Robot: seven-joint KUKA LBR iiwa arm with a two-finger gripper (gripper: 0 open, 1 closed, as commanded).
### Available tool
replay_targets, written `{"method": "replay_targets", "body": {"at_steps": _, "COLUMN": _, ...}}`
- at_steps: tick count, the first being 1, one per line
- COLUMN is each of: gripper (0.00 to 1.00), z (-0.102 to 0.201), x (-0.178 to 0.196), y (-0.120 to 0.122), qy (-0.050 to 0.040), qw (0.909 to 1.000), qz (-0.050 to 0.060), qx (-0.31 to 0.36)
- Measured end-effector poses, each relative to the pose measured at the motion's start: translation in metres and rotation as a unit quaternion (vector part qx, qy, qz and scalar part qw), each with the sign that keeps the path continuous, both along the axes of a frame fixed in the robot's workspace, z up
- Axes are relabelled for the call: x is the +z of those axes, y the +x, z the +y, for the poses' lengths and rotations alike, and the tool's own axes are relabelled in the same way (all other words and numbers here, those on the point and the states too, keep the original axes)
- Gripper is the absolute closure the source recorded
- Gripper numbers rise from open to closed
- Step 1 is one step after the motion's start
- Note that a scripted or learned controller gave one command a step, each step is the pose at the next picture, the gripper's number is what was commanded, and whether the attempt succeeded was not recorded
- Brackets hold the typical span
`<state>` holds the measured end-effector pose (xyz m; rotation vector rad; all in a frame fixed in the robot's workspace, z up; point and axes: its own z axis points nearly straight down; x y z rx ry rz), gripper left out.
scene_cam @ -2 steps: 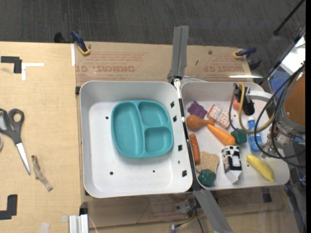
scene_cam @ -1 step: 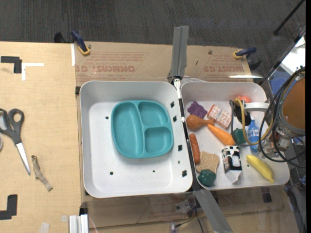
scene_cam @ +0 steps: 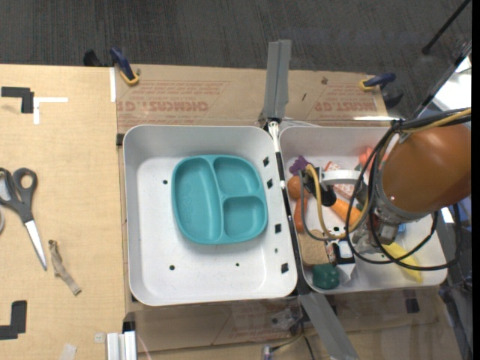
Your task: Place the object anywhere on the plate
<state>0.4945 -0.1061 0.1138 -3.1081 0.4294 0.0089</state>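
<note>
Teal plastic plate with three compartments (scene_cam: 221, 199): lies flat in the middle of the left shallow white bin (scene_cam: 142, 276), level.

Grey arm with broad orange band (scene_cam: 427, 167): reaches in from the right and hangs over the right shallow white bin (scene_cam: 442, 280), wrist pointed down, looped with black and yellow cables.

Two-finger gripper (scene_cam: 339, 247): sits low in the right bin's front half, down among the clutter. Open or closed: cannot tell from this angle, hidden by the wrist and cables. Cannot tell either whether anything is held.

Loose small objects, all in the right bin, none singled out as the one to move:
- round dark green object (scene_cam: 326, 277), just beside the gripper, toward the front left corner;
- orange carrot-shaped pieces (scene_cam: 298, 214), near the gripper, along the left wall;
- small purple piece (scene_cam: 300, 163), farther back;
- yellow curved piece (scene_cam: 409, 268), to the right, under the arm.

Plate and gripper: well apart, split by the two bins' adjoining walls.

Grey-handled scissors (scene_cam: 22, 201): lie on the tan bench top far left.
</note>
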Motion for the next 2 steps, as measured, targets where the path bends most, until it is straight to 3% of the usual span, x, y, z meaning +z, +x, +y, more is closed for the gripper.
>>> {"method": "replay_targets", "body": {"at_steps": 1, "gripper": 1.00, "z": -0.076, "x": 0.140, "y": 0.008, "qy": 0.0002, "qw": 0.9998, "qz": -0.003, "qx": -0.018}}
{"method": "replay_targets", "body": {"at_steps": 2, "gripper": 1.00, "z": -0.113, "x": 0.017, "y": 0.005, "qy": 0.0001, "qw": 0.9993, "qz": -0.002, "qx": 0.038}}
